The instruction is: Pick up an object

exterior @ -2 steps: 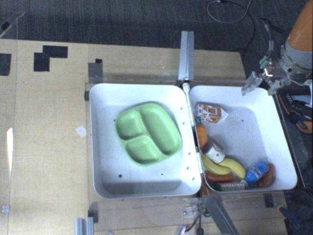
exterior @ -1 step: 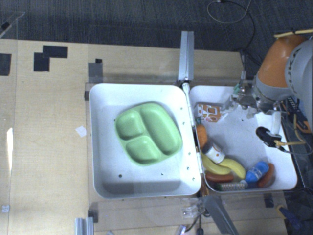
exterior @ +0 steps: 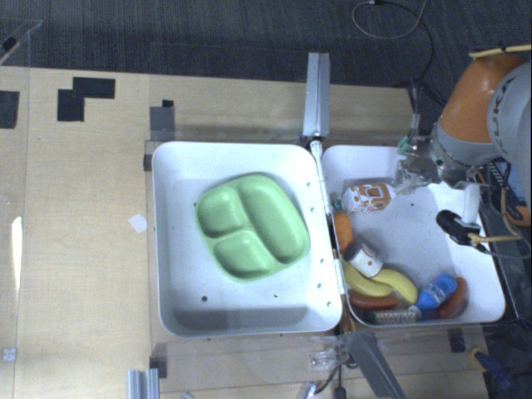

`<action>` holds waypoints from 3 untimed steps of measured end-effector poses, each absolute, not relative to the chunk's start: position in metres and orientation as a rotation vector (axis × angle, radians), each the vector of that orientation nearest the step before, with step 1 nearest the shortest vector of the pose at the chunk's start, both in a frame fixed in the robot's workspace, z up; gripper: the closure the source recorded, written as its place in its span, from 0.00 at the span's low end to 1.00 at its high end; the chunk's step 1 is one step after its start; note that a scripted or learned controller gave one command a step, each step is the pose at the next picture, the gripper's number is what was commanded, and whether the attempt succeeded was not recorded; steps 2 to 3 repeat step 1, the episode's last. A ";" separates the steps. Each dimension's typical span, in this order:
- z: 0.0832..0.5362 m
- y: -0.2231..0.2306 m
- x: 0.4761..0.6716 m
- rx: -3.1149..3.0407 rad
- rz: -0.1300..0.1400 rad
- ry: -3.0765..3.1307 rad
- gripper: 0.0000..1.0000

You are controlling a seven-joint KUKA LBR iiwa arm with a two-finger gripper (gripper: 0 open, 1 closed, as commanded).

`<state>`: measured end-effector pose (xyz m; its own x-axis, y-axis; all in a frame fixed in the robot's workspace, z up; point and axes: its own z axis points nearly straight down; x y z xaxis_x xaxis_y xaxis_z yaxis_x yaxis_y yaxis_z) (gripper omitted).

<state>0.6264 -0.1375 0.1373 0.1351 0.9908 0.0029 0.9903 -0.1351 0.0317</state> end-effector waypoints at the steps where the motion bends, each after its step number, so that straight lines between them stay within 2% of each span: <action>1: 0.217 -0.199 0.671 2.344 0.007 2.080 1.00; 3: 0.217 -0.199 0.671 2.344 0.007 2.080 1.00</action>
